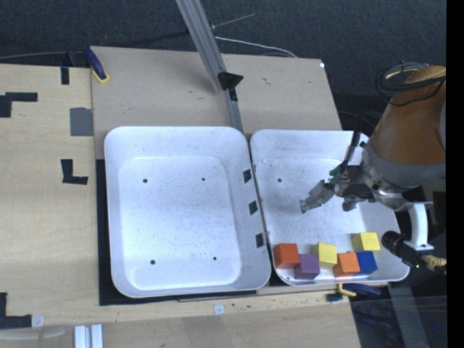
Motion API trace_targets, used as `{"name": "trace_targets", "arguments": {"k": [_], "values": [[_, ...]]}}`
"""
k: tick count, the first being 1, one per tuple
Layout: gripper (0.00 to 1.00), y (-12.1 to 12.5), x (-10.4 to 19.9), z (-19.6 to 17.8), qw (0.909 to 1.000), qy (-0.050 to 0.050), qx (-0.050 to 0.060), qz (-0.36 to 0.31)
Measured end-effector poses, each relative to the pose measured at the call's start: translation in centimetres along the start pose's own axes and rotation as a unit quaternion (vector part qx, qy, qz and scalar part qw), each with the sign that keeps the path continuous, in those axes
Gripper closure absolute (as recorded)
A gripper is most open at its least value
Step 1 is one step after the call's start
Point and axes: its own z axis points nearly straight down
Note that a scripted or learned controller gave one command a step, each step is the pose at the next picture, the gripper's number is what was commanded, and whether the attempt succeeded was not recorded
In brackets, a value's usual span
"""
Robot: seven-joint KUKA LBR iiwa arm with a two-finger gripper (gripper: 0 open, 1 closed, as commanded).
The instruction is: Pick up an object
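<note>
Several small blocks lie along the near edge of the right bin (290, 147): an orange block (286, 254), a purple block (308, 265), a yellow block (327, 254), a second orange block (347, 263), a blue block (367, 262) and another yellow block (368, 241). My gripper (328, 203) hangs over the middle of the right bin, behind the row of blocks and apart from them. Its fingers are spread open with nothing between them.
The left bin (116, 194) sits beside the right one, with black clips on the shared wall. A slanted metal bar (203, 35) runs from the top down to the bins' junction. The grey and orange arm (409, 133) fills the right side.
</note>
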Motion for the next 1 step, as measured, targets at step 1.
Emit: {"name": "trace_targets", "arguments": {"k": [1], "values": [[0.0, 4.29, -2.28, 0.27, 1.0, -0.001, -0.001, 0.0]]}}
